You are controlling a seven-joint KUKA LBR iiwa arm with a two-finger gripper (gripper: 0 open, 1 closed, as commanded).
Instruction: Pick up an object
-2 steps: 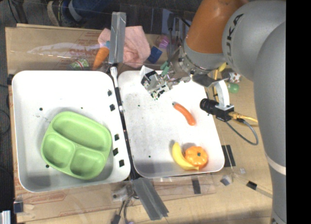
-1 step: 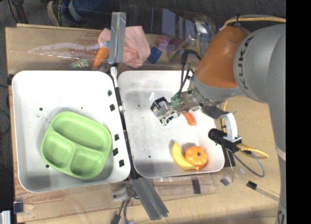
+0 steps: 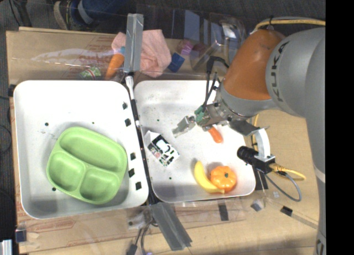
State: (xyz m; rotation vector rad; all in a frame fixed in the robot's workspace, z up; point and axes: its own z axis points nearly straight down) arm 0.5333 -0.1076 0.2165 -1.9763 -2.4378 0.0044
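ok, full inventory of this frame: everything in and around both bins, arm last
Divided plate: 1, light green, three compartments, in the left bin.
Left bin: 1, white, left half of the bench.
Right bin: 1, white, beside the left bin.
Banana: 1, yellow, right bin, near front edge, touching the pumpkin.
Pumpkin: 1, orange, small, right bin, front right corner.
Small box: 1, white with dark print, right bin, near the divider.
Carrot-like piece: 1, orange-red, right bin, just below the gripper.
Cloth: 1, pink, behind the bins.
Arm: 1, grey with orange band, reaching in from the right.
Gripper: 1, metallic, over the middle of the right bin; finger state unclear.
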